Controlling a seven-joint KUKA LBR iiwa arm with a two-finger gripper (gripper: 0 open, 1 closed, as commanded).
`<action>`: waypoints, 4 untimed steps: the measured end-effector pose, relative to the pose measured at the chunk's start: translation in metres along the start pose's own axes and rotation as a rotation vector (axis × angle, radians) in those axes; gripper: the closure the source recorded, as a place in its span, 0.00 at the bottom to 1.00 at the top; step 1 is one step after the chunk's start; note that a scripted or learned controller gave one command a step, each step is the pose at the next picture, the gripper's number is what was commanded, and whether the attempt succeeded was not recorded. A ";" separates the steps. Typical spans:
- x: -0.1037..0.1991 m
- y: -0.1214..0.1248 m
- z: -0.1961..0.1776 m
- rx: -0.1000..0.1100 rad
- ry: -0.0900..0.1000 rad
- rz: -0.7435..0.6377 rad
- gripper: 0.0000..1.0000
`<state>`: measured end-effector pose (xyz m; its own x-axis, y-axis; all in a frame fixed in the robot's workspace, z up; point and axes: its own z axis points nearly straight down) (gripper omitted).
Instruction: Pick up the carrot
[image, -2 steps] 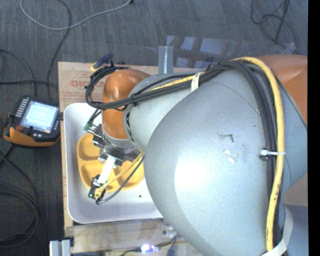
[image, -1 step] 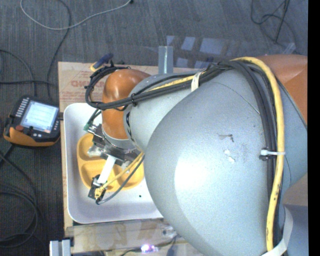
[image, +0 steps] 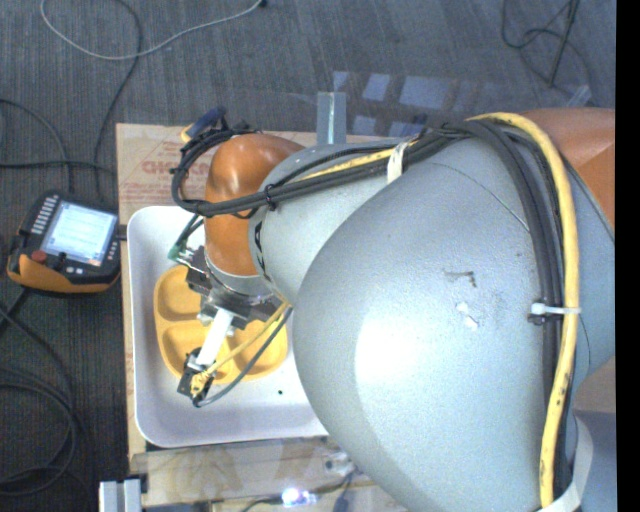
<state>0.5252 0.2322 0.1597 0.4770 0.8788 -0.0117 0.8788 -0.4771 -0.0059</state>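
Observation:
My gripper (image: 228, 305) hangs low over the middle of the left white bin (image: 150, 240), below the orange wrist band. Under and around it lies a yellow-orange rounded thing (image: 172, 312) that spreads across the bin floor on both sides of the gripper. Its shape is wide and shallow, and I cannot tell whether it is the carrot. The wrist hides what lies right beneath the gripper. The grey arm covers the right side of the view, including the other bin.
A teach pendant (image: 65, 245) with a lit screen lies on the dark floor left of the bench. Cables run over the floor. Bare white bin floor (image: 240, 412) shows along the near side, and a brown board (image: 150, 160) sits beyond the bin.

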 end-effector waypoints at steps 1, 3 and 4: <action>-0.023 -0.016 0.045 -0.017 0.028 -0.234 1.00; -0.001 -0.003 -0.019 -0.004 0.006 0.252 1.00; -0.020 -0.038 0.038 0.001 0.006 0.589 1.00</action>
<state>0.4821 0.2320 0.1226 0.8849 0.4657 -0.0075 0.4657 -0.8849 -0.0014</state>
